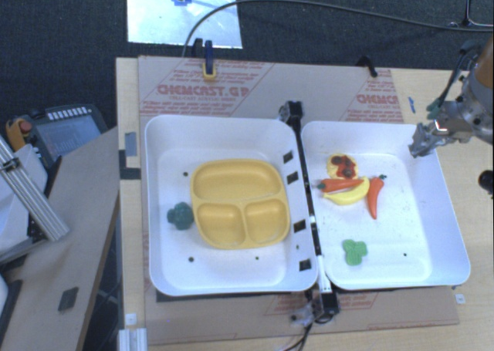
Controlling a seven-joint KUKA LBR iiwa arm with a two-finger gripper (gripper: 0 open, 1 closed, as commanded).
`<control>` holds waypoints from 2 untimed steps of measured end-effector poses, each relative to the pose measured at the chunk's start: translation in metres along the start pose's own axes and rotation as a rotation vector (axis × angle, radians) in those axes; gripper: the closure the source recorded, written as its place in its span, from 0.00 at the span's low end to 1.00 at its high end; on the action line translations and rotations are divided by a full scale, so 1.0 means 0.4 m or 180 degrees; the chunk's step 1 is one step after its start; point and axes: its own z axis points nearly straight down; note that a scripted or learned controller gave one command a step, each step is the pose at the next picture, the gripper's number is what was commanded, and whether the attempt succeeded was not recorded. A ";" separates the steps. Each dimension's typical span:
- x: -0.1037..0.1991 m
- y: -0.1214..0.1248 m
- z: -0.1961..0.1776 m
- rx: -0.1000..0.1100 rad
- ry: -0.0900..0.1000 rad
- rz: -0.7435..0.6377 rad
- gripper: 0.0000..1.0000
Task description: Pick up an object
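Note:
In the right bin [432, 264] lie a small pizza slice toy [342, 165], a yellow banana [346, 194] with an orange carrot [338, 184] across it, a red-orange chili pepper [374, 196] and a green broccoli piece [354, 251]. The left bin [166, 149] holds a yellow divided plate [237, 203] and a dark green broccoli [181, 216] to its left. My gripper [424, 143] hangs over the right bin's far right corner, well apart from the toys; its fingers are too small and blurred to read.
A black clip strip [302, 203] runs along the seam between the bins. Both bins rest on a cardboard sheet [231, 87]. A teach pendant [65, 132] and a metal rail [31, 195] lie on the side table at left.

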 end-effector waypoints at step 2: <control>0.302 0.008 0.050 0.0015 0.0014 -0.0021 1.00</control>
